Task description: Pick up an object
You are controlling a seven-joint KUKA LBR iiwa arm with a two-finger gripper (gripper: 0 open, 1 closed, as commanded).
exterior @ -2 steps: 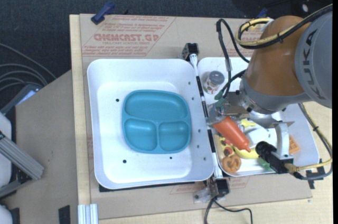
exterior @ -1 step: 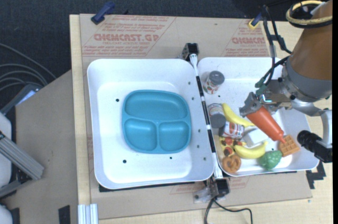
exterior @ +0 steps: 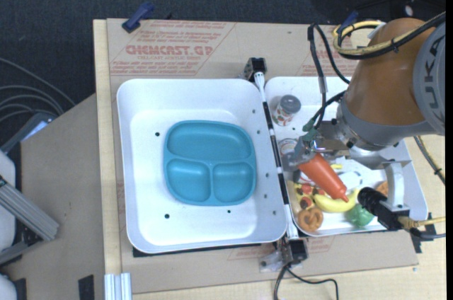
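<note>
— What lies nearest in the right bin [exterior: 281,84]?

— At its seven o'clock corner, a brown pretzel-shaped toy [exterior: 309,219]. At about five o'clock there is a green piece [exterior: 359,216], too small to name. A yellow banana [exterior: 334,203] lies between them, slightly farther back, curving from one toward the other.

— And the carrot?

— The orange carrot [exterior: 324,176] lies just behind the banana, near the bin's middle, slanted with one end toward ten o'clock and the other toward four. Its far end is just beside the tool [exterior: 309,148].

— Is the tool clamped on it?

— That cannot be told. The tool is low in the bin at the carrot's eleven o'clock, but whether it is apart or together is hidden by its own metalwork. Nothing shows as held.

— Where does the arm sit?

— The grey and orange arm [exterior: 389,79] covers the bin's three o'clock side, reaching in from the right.

— Anything farther back?

— A small jar with a grey lid [exterior: 288,107] stands upright at the bin's eleven o'clock, well apart from the tool.

— And the left bin [exterior: 141,150]?

— It holds a blue divided plate [exterior: 209,162] at its centre, flat, with one long compartment on the far side and two on the near side. Both bins rest on the worktop [exterior: 177,51], whose far strip bears red lettering.
</note>
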